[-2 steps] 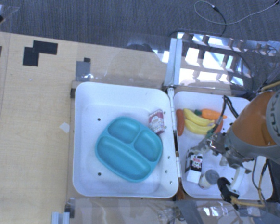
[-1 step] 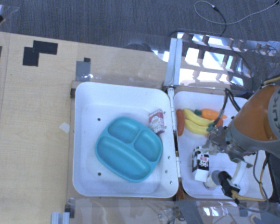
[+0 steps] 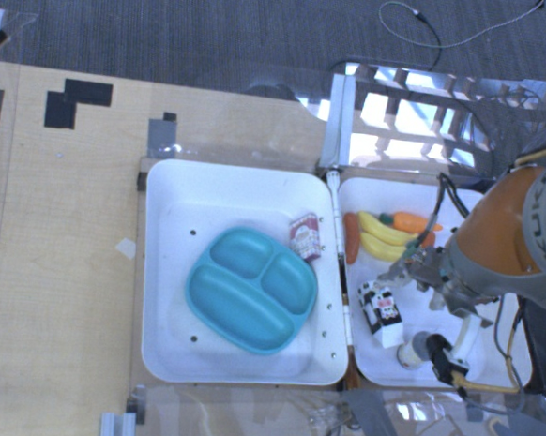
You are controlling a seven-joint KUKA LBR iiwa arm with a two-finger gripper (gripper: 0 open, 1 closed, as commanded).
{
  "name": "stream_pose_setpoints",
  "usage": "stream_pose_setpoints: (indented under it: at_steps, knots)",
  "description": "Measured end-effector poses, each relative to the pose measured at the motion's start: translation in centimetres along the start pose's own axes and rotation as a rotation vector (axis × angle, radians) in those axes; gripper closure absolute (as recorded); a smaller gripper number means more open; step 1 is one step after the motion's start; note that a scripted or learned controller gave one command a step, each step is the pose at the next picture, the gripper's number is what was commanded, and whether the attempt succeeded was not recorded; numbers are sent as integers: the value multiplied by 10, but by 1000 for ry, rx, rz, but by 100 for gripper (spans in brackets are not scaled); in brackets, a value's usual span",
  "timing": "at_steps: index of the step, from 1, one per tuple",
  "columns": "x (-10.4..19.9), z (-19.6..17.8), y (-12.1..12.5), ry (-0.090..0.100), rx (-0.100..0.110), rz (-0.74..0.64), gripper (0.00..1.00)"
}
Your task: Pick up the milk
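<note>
Camera view, looking down at a slant. Found the milk carton (image 3: 380, 312), white with black cow patches, in the white bin on the view's right (image 3: 370, 361). Seemingly lying over, close to the dividing wall. Well apart from the bananas (image 3: 384, 236), carrot (image 3: 410, 221) and red sausage-like piece (image 3: 350, 237) clustered at the far end. Probably clear enough of that cluster for a grasp without disturbing it.

Located the gripper (image 3: 408, 270) just beside the carton's far end, reaching in from the right. Likely placed there to line up a descent. Cannot tell whether spread or pressed together from this angle. Saw no object pinched.

Judged step: approach, no lift yet.

Noted in the other bin (image 3: 171, 251) a blue divided plate (image 3: 248, 290), with a small red-and-white packet (image 3: 304, 236) at the plate's far edge. Irrelevant to the grasp.

Risk of the carton sliding toward the wall on a skewed close.
</note>
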State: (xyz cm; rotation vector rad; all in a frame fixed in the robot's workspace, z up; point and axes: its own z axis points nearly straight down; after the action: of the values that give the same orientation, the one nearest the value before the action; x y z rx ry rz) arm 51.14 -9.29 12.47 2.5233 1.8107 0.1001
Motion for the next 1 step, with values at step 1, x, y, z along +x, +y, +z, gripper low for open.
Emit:
stream_pose_setpoints:
  at_steps: [1]
  knots:
    - [0, 0, 0, 0, 0, 0, 0]
